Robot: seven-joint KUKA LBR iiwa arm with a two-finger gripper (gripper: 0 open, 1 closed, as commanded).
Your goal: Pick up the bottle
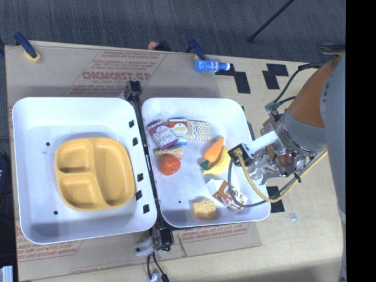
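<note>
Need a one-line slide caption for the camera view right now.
Grey arm's tool hovers at the right white bin's edge beside toy food; small blue bottle lies outside on the bench.

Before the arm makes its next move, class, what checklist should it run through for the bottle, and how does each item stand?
1. Bottle found: ok, the blue bottle lies on the bench outside the right bin.
2. Gripper over bottle: not ok, it is at that bin's right rim.
3. Bottle lifted: not ok.
4. Bottle's pose: ok, on its side.
5. Bottle wedged against blue clamp: cannot tell.
</note>
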